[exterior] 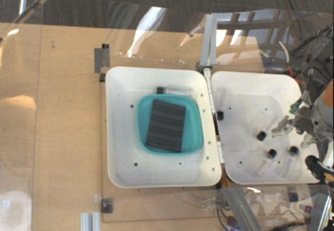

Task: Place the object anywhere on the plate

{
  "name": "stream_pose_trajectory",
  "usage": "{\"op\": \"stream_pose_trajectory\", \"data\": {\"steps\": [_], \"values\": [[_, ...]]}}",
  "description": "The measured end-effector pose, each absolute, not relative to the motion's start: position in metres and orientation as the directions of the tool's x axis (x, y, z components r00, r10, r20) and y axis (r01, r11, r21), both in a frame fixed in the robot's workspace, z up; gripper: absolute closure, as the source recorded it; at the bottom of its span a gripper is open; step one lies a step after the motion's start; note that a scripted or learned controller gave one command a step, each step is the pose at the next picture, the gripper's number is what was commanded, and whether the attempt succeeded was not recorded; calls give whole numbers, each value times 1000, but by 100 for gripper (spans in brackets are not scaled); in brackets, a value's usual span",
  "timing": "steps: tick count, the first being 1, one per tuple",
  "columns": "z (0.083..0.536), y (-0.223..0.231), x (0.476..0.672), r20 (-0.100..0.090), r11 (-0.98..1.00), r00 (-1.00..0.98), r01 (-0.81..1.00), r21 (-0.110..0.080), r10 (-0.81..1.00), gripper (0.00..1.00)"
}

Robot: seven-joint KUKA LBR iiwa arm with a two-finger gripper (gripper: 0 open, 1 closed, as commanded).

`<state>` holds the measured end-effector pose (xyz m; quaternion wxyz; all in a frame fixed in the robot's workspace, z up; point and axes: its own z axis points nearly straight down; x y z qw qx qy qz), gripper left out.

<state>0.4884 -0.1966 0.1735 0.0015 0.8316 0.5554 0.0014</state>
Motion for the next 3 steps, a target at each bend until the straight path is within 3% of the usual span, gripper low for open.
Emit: {"op": "stream_pose_trajectory", "data": {"steps": [1, 2, 3], "values": [[326, -195, 490, 1, -457, 457, 890, 11, 890, 0], [437, -193, 490, 4, -675, 675, 737, 15, 737, 0], [436, -189, 489, 9, -961, 961, 276, 10, 276, 0]]}}
